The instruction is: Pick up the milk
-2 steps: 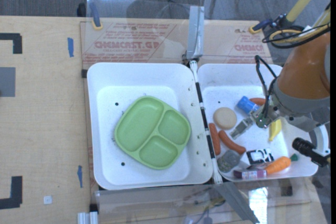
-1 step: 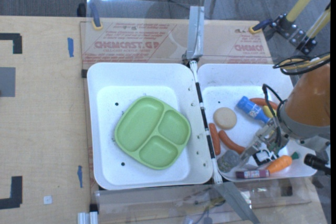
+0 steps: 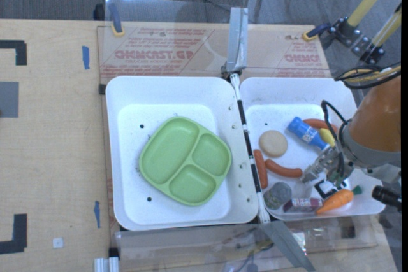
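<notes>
Toward the back of the right bin (image 3: 280, 93), the milk (image 3: 305, 132) lay on its side: a small blue carton with a white label, angled so one end pointed toward the bin's far left corner. Its right end touched or nearly touched an orange-red sausage (image 3: 317, 125) and a yellow piece (image 3: 327, 135) just beside it. A beige egg-shaped item (image 3: 274, 143) sat near its left end, apart from it.

The hand (image 3: 324, 167) hung lower in the same bin, in front of the milk and not touching it. Whether its fingers were spread or closed I could not tell; nothing was visibly between them. Around it lay another sausage (image 3: 284, 169), a carrot (image 3: 335, 200), a grey round lid-like thing (image 3: 278, 194) and a small bottle (image 3: 305, 204). The left bin (image 3: 127, 99) held a green divided plate (image 3: 185, 160).

By its look the carton was probably a light, hollow toy, fairly stiff but with smooth printed faces that could slip under a weak pinch. The safest hold seemed to be across its short width, fingers closing on the two long flat sides near the middle, aligned with its slant. Gripping near the right end risked catching the sausage or the yellow piece as well.
</notes>
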Controlling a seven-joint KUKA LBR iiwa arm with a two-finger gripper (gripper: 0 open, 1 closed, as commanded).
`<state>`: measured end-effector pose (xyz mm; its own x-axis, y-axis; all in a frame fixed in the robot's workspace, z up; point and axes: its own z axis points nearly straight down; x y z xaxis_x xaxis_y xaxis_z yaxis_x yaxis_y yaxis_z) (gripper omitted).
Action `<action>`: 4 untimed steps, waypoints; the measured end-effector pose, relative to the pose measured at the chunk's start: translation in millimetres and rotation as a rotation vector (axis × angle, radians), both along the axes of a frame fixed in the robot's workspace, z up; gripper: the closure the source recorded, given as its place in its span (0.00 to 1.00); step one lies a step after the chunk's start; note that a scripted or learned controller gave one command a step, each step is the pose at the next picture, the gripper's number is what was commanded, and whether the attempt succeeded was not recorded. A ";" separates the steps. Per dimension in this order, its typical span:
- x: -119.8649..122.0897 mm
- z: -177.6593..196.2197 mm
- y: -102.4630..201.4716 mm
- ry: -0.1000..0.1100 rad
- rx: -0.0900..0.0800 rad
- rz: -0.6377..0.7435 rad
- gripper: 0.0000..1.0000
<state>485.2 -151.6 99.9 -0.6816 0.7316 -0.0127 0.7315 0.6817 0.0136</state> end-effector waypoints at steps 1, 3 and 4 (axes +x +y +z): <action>9.6 -10.7 32.4 0.009 -0.008 0.309 1.00; 52.4 143.1 71.1 0.011 -0.006 0.452 1.00; 52.1 142.7 70.8 0.013 -0.005 0.451 0.00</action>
